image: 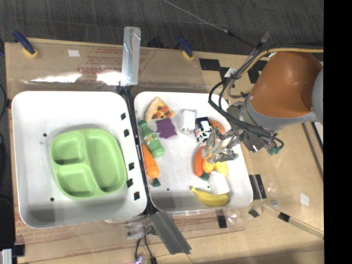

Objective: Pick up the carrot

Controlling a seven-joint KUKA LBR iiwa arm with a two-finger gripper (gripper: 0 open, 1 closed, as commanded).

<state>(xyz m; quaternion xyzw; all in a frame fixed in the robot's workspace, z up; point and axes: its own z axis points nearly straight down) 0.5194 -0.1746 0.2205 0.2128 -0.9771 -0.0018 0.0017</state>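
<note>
White bins lie side by side; the left one bears a green tray. Along the right bin's left wall lies the carrot, long axis running near to far, just nearside of a green bottle. The gripper hangs over clutter at the bin's right side, so the carrot lies well to its left; finger state cannot be told.

Orange toy partly hidden under the tool; arm cut off at right.
</note>
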